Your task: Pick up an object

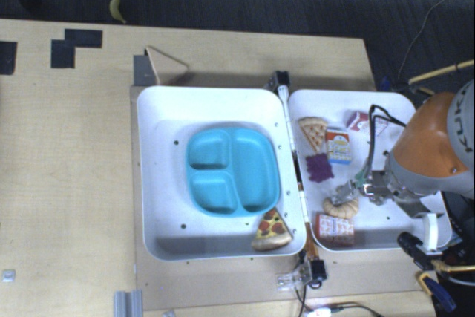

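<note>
We are looking down as the grey arm's two-finger gripper (349, 193) is hovering low in the right white bin (393, 102), just above a tan ring-shaped pastry (341, 207) at that bin's six o'clock, likely lining up a grasp. We cannot tell how the gripper is set.

- The arm (434, 148) is cut off by the right edge, covering part of the right bin (386, 99).
- Gripper (347, 194) fingers beside the arm: too small to judge.
</note>
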Tool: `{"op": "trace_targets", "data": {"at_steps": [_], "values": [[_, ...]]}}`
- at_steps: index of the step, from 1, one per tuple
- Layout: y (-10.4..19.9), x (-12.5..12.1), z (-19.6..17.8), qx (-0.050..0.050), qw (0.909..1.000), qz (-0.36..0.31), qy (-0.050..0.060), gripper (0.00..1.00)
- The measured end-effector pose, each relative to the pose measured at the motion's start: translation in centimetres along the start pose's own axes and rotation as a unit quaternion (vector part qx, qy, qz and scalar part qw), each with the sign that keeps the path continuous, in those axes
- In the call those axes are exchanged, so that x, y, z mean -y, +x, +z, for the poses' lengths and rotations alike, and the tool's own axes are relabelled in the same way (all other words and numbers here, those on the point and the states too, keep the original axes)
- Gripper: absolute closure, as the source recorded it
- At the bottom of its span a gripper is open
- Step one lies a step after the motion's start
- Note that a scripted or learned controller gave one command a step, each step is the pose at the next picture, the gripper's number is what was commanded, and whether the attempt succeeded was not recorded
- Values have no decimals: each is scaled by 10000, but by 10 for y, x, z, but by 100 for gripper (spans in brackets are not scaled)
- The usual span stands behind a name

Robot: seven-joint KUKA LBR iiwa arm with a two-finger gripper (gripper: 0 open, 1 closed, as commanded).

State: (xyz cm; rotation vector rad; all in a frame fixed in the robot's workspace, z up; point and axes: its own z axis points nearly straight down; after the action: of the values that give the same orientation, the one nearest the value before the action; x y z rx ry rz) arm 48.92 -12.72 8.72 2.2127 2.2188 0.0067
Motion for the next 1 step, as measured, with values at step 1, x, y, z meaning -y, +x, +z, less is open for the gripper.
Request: {"op": "trace_targets", "data": {"at_steps": [1], "values": [[0, -3, -12, 3, 10000, -5, -36, 100]]}}
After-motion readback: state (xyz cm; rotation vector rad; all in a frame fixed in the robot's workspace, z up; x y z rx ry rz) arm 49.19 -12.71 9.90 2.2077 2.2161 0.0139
